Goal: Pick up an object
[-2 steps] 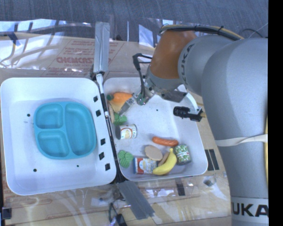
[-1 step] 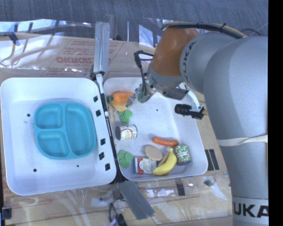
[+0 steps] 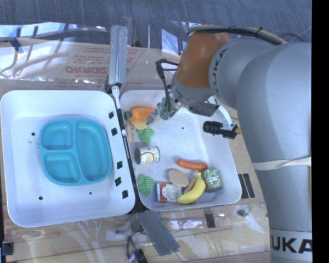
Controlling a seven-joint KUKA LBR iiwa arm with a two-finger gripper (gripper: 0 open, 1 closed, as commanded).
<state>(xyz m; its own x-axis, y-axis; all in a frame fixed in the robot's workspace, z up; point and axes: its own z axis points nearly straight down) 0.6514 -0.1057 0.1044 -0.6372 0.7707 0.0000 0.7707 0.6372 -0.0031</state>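
The tool [image 3: 163, 112] sat low in the right bin [image 3: 226, 169], at its upper left corner, just beside the carrot [image 3: 141, 113]; whether it was clenched or released could not be told. Nothing looked lifted: the carrot, can [image 3: 148, 155], sausage [image 3: 192, 164] and banana [image 3: 193, 190] all lay on the bin floor. By this view the pick was barely begun, with grasp and lift left to do. The blue tray [image 3: 75, 150] lay in the left bin [image 3: 13, 147].

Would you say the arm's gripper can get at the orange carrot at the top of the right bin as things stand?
Probably yes. The gripper sits right beside the carrot, at its right end, with nothing lying on top of it. The bin wall close on the carrot's left and the green piece just below leave little room, though.
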